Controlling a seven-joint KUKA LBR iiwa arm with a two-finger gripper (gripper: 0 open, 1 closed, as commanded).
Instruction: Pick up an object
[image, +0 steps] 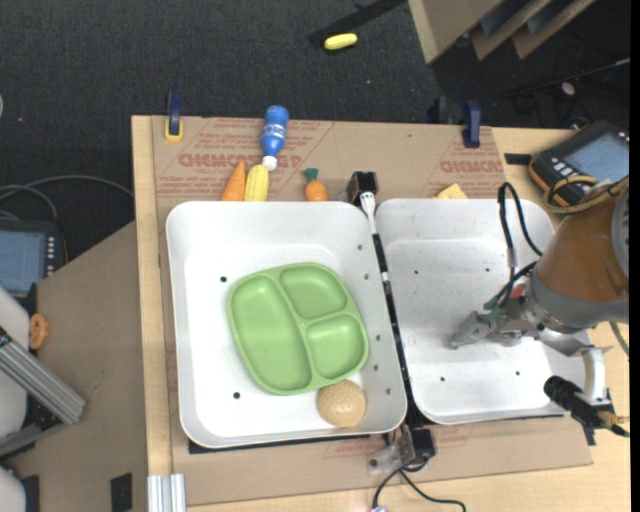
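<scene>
A green divided plate (297, 325) lies in the left white bin (200, 250). A tan round object (342, 403) rests against the plate's near edge, by the bin's front right corner. My gripper (470, 332) hangs low over the right white bin (440, 260), near its middle, and points left. I see nothing held in it. The grey arm with its orange band (585, 270) comes in from the right and covers that bin's right side.
Behind the bins, on the cardboard, lie a blue and white bottle (274, 130), a corn cob (257, 183), two toy carrots (234, 184) and a yellow piece (452, 192). A black cable (512, 235) loops over the right bin. A handheld device (585, 165) sits far right.
</scene>
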